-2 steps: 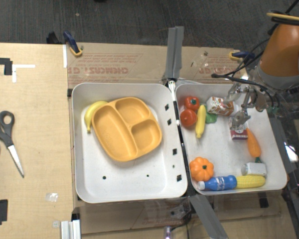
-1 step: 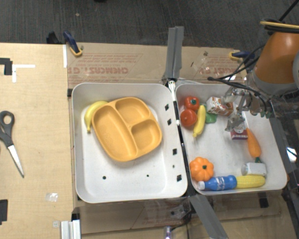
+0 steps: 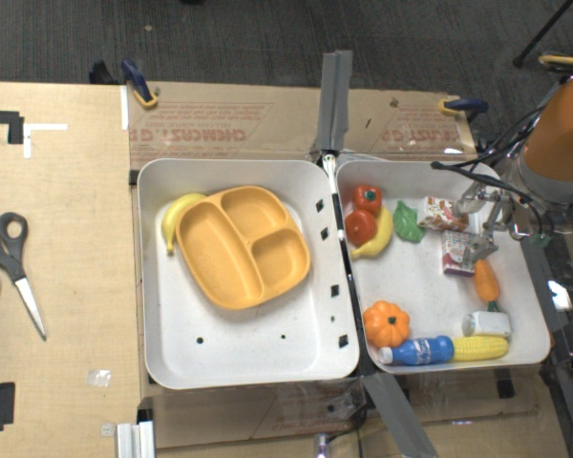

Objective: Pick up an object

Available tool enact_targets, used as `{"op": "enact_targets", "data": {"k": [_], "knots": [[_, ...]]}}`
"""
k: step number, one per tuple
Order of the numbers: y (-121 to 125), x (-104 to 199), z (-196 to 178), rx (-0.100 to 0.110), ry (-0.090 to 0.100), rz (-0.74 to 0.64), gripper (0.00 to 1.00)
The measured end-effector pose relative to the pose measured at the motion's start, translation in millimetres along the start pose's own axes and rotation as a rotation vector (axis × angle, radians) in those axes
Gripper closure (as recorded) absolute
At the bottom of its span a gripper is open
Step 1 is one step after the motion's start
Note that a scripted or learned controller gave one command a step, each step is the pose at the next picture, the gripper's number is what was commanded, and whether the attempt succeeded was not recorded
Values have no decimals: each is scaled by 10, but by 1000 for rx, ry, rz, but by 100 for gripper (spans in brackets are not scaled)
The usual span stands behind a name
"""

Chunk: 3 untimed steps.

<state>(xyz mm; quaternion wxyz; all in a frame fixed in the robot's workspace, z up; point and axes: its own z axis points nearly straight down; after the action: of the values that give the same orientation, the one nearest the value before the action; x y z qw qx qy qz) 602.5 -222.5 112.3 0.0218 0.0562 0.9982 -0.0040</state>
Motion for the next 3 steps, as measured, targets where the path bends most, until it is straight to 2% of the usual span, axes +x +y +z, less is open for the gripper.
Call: {"op": "enact_targets", "data": {"k": [1, 3], "knots": [[61, -117, 19, 4, 9, 52, 0], [200, 68, 1, 6, -1, 89, 0]]}}
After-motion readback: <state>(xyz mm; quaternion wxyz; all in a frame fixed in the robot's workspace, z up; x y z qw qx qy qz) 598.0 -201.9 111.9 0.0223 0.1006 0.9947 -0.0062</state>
